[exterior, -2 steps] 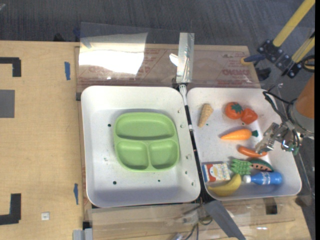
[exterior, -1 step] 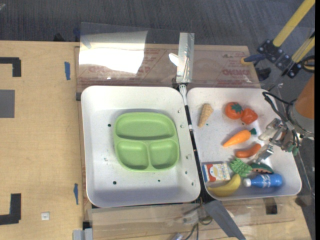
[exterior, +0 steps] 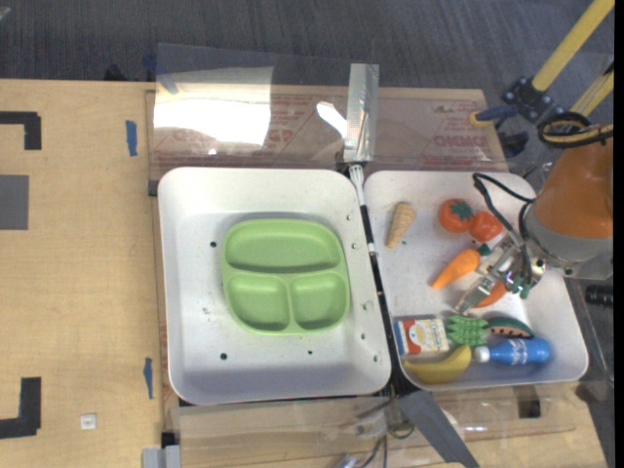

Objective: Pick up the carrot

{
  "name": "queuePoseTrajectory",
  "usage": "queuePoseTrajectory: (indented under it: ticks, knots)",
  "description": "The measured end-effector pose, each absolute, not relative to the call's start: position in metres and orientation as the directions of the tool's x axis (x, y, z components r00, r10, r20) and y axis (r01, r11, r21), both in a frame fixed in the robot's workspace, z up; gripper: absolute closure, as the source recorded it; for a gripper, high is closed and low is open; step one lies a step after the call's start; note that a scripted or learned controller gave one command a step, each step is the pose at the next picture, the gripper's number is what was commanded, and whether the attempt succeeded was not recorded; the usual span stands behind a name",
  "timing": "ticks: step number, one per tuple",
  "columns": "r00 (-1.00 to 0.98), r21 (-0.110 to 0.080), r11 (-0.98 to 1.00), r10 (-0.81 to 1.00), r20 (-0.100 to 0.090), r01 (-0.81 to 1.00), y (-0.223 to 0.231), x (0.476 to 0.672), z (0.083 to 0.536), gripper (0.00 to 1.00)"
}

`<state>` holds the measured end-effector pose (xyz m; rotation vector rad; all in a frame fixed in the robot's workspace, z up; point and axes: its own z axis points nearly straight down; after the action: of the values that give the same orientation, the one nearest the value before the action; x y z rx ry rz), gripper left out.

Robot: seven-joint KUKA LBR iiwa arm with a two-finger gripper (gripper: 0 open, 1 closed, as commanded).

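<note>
- The carrot point(exterior: 455, 268) lies in the right bin point(exterior: 556, 359), roughly at its middle, tilted with its green top up toward the tomato point(exterior: 453, 214) and its orange tip pointing down and toward the left bin point(exterior: 195, 359).
- The gripper point(exterior: 492, 281) sits just beside the carrot, on the side away from the left bin, low over the bin floor. Whether the fingers are spread or closed I cannot tell from here; the metal parts and cabling blur together.
- There looks to be another small orange piece right under the gripper, touching or nearly touching the carrot's leafy end. That is my main worry: the fingers could close on that piece instead, or on both at once.
- The carrot is smooth and tapered, so a pinch near the thin end would likely squeeze it out sideways.
- Below the carrot the bin is crowded: a small carton point(exterior: 425, 336), a banana point(exterior: 439, 366), a green toy point(exterior: 470, 329) and a blue bottle point(exterior: 515, 351) sit close together. A carrot nudged downward would end up jammed among them.
- The cone point(exterior: 399, 224), nearer the left bin, is well out of the way.
- The green divided plate point(exterior: 286, 273) rests in the left bin.
</note>
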<state>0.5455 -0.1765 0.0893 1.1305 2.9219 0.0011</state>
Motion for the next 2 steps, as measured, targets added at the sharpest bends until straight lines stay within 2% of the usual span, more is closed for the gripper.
queuePoseTrajectory:
  ticks: [1,2]
  knots:
    - [-0.741,0.009,0.742,0.671,-0.019,0.671,-0.177,0.549,0.102,1.0]
    - [-0.568,0.011,0.568,0.823,-0.013,0.823,-0.119,0.524,0.092,1.0]
